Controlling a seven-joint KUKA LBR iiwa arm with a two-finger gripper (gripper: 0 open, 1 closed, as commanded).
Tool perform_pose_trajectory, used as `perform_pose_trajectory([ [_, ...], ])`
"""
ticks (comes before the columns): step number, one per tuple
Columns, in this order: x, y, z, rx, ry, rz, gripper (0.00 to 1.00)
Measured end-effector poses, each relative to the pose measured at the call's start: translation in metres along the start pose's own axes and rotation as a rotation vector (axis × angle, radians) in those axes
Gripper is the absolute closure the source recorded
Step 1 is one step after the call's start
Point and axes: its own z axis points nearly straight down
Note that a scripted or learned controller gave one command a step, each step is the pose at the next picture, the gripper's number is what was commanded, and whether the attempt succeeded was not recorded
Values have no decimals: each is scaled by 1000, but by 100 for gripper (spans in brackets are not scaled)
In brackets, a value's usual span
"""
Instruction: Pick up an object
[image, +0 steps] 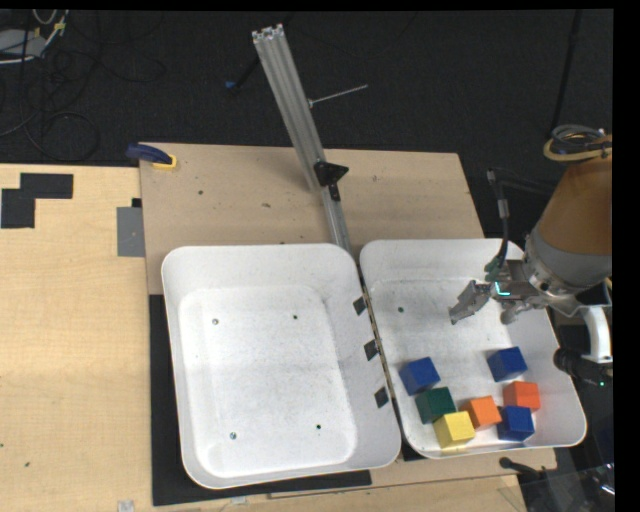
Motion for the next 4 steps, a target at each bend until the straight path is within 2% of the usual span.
perform_pose_trajectory([
  [1, -1, 1, -2, -5, -1, 2, 0],
  [3, -3, -3, 97, 1, 0, 3, 0],
  [4, -5, -2, 84, -3, -1, 9, 100],
])
